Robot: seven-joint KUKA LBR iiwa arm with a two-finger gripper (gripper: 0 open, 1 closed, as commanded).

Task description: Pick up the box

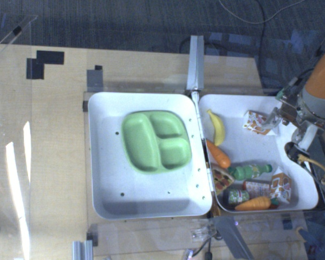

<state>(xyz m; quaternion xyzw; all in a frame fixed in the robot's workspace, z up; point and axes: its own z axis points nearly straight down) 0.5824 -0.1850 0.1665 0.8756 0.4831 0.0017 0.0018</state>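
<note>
Two shallow white plastic bins sit side by side on a pale wood bench [54, 161], rims touching along a metal divider.

Left bin [105, 199]: smooth, rounded corners. A matte green tray [156, 140] with three moulded compartments lies near its centre, slightly turned.

Right bin [235, 145]: crowded along the near edge.
- Banana [216, 126], curved, yellow, by the left wall toward the far edge.
- Carrot [219, 155], orange, tapered, just below the banana.
- Green bottle [250, 171], glossy, lying on its side.
- Second carrot [252, 203] at the near edge, against a can [235, 193].
- Carton [281, 187], printed orange and white, near the near right corner.
- Box [258, 122]: small, flat, printed white and orange card, lying near the far right corner of the bin.

Gripper [275, 118]: grey metal, at the box's right end, touching or overlapping it. Finger spread cannot be told, nor any grasp on the box. Orange band of the arm [320, 77] above, at the right edge. Black cable loops below the wrist.
</note>
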